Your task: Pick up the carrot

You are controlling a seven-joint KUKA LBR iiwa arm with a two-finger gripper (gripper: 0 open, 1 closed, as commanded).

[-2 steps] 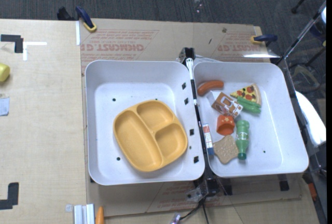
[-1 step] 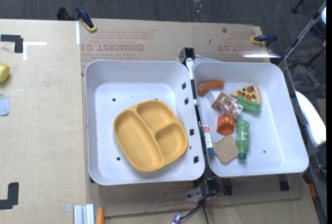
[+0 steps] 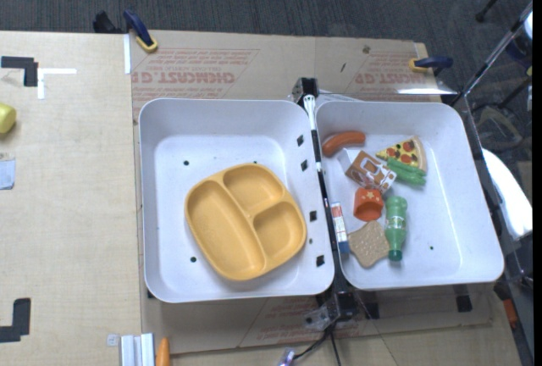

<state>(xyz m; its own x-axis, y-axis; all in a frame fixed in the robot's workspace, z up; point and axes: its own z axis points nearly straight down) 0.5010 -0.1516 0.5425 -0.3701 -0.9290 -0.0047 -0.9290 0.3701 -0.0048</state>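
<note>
One stubby orange carrot (image 3: 367, 203) — beside green bottle (image 3: 395, 227), long axis unclear.

A yellow thing (image 3: 5, 119) is cut off by the left edge. An orange stick (image 3: 162, 348) is cut off by the bottom edge. An orange lump (image 3: 367, 203) is too small to name.

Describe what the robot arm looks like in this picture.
At the right edge, beside the right bin, sits a smooth, rounded, pale grey-white shell, which looks like a link of the arm. The surface is plain there: no markings or cables can be made out on it.
</note>
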